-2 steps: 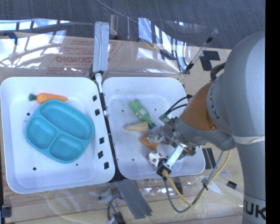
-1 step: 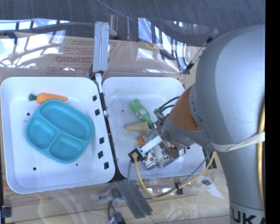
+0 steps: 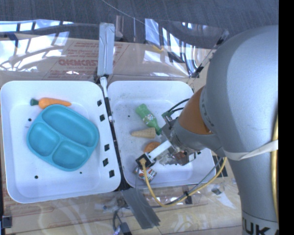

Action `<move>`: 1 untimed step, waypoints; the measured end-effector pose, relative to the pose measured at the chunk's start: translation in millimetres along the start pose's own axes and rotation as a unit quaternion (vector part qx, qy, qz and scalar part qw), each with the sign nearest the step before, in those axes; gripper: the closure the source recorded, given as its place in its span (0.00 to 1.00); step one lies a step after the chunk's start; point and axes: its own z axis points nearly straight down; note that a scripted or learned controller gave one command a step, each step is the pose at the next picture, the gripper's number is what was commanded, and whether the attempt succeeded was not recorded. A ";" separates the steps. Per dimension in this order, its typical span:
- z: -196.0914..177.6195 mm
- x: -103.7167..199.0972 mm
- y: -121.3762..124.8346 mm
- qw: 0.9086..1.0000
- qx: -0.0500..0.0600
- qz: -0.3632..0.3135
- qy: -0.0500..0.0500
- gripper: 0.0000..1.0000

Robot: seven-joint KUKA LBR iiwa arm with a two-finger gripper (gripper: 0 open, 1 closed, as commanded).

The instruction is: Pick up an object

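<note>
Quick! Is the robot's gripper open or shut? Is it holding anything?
Gripper: cannot be told from this view. It is low in the right bin, close to an orange thing.

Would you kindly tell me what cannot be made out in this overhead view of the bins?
- The orange-brown object: camera view, partly under the gripper; its kind is unclear.
- The right bin: camera view, its right side is covered by the arm.
- The gripper: its own body hides whether it holds anything.
</note>
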 end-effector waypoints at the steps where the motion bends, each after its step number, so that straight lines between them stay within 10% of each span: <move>1: -85.5 34.1 -70.1 0.998 0.004 0.059 -0.008 1.00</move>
